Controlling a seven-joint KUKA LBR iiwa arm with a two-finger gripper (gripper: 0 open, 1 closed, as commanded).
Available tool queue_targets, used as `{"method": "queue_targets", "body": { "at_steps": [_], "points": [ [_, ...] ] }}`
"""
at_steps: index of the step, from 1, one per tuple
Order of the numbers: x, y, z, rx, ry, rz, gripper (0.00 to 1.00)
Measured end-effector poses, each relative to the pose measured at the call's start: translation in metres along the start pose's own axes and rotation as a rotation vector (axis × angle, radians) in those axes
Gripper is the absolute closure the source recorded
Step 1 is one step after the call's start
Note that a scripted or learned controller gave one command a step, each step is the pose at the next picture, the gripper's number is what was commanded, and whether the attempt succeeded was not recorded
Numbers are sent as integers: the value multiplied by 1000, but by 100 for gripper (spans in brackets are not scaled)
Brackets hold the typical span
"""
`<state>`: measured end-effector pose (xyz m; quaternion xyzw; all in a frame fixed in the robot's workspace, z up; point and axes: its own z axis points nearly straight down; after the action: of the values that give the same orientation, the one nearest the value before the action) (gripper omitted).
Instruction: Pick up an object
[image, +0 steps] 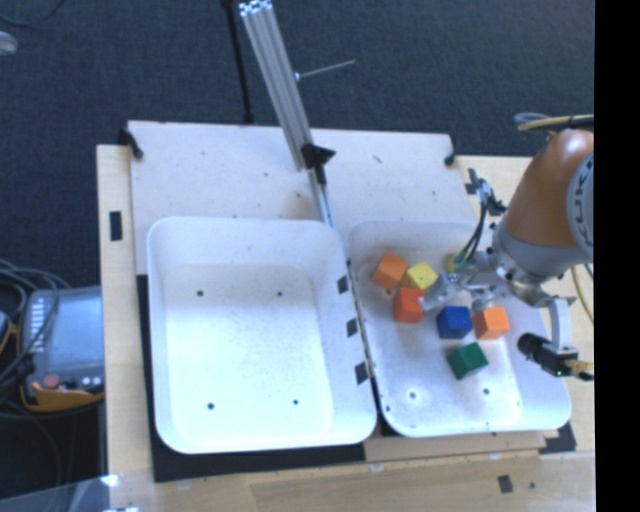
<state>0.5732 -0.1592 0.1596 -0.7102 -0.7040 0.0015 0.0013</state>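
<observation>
Several small blocks lie in the right bin (540, 405): an orange block (390, 270), a yellow block (422, 276), a red-orange block (407, 304), a blue block (454, 321), another orange block (491, 321) and a green block (466, 359). My gripper (460, 290) hangs low over this bin. It sits just right of the yellow block and just above the blue block in the view. I see no block lifted off the bin floor. The arm's wrist hides the bin's right rear part.
The left bin (170, 300) stands beside the right one, with their rims meeting near the middle. A slanted metal pole (285, 90) rises from behind the bins. A black fitting (545, 352) juts from the arm over the right bin's right side.
</observation>
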Motion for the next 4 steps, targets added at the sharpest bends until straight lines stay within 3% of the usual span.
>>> {"method": "queue_targets", "body": {
  "at_steps": [1, 2, 3, 4],
  "points": [
    [-2, 2, -14, -9, -1, 8, 100],
    [-4, -1, -78, -12, -2, -2, 100],
    [-6, -1, -94, -7, -1, -6, 100],
    [53, -2, -86, -4, 1, -15, 100]
  ]
}}
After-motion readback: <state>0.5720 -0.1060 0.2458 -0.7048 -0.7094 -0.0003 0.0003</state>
